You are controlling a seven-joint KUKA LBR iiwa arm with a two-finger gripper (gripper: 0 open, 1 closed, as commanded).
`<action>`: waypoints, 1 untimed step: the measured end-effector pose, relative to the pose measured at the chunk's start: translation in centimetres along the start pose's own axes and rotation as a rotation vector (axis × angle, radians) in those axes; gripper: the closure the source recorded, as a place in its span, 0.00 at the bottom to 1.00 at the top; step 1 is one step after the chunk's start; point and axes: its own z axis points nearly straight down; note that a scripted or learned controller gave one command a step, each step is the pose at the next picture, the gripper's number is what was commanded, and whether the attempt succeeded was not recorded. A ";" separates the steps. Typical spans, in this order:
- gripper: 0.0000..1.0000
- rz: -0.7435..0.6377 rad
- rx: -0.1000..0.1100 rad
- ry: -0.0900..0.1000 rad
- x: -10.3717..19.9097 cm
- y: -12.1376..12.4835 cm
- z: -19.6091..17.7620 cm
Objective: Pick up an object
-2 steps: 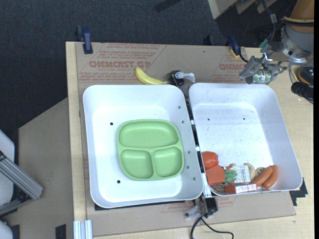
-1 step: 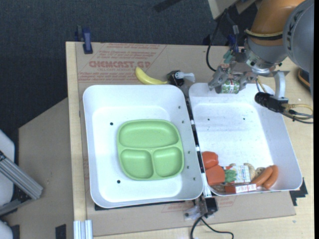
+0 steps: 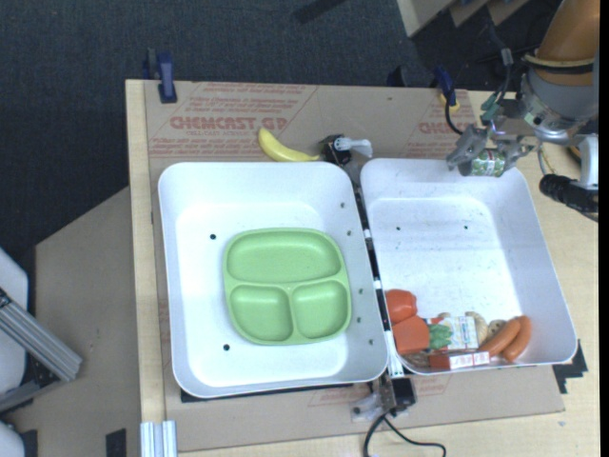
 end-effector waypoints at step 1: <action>0.00 -0.005 0.000 0.002 0.5 0.1 0.0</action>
